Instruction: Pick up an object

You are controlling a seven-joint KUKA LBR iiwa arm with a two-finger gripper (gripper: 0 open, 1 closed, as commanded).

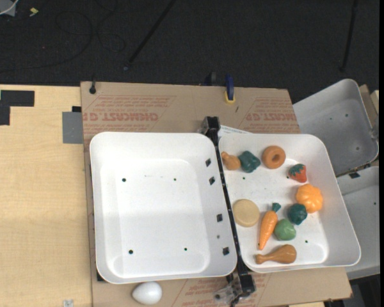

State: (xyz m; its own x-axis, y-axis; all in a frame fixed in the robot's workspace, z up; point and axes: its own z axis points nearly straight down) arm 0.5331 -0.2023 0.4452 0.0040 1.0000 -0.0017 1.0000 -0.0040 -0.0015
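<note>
The right white bin [336, 248] holds several toy foods. An orange donut [273, 157] lies at its back, beside a dark teal piece [249, 161] and a small brown piece [230, 162]. A red strawberry [298, 172] and an orange pumpkin-like piece [309, 197] sit by the right wall. A beige disc [246, 212] rests near the left wall. An orange carrot [266, 229] lies beside a green piece [284, 229] and a teal piece [297, 213]. A tan drumstick-shaped piece [277, 255] lies at the front.
The left white bin [102, 235] stands beside the right one on a cardboard sheet [153, 110]. A white egg [146, 293] lies on the cardboard in front of the left bin. A grey metal panel [336, 123] stands at the back right.
</note>
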